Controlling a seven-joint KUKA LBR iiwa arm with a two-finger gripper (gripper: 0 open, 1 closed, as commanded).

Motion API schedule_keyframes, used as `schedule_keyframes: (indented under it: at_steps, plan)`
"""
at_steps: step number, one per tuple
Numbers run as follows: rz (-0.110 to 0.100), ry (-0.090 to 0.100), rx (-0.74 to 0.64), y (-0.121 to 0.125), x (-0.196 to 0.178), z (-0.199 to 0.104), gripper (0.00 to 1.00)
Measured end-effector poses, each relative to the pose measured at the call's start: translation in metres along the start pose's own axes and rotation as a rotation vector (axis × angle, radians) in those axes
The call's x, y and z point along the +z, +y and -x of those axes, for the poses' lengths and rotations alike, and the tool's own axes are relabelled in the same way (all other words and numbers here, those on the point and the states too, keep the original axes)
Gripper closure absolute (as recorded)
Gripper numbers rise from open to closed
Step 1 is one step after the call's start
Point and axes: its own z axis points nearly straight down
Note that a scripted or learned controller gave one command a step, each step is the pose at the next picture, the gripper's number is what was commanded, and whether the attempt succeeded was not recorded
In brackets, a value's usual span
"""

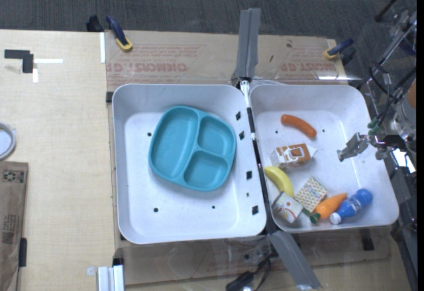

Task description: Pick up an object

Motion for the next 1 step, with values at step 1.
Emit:
schedule_keyframes:
  at_steps: [1]
  plan:
    - [-0.003, 0.000, -0.001, 0.0006, -0.0071, 0.0004, 1.00]
